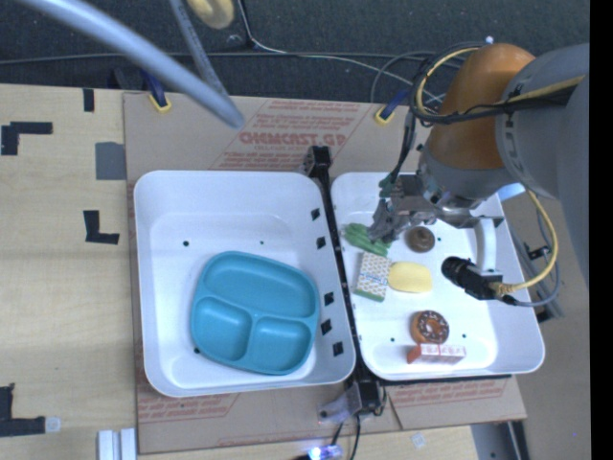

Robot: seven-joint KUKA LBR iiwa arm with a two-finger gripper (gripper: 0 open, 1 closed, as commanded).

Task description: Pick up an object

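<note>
My gripper point(386, 226) hangs low over the left part of the right bin point(517, 353), just above a green piece point(362, 239). Below it lie a pale patterned block point(373, 276) and a yellow lemon-like piece point(410, 277). A small brown round object point(420, 239) sits just right of the gripper. Near the bin's front are a chocolate doughnut point(430, 327) and a red and white packet point(439, 354). From this angle the fingers' state is hidden.
The left bin point(163, 209) holds a blue divided plate point(255, 312). A black divider point(330, 247) runs between the bins. Cables and a black connector point(474, 278) hang by the arm's wrist over the right bin.
</note>
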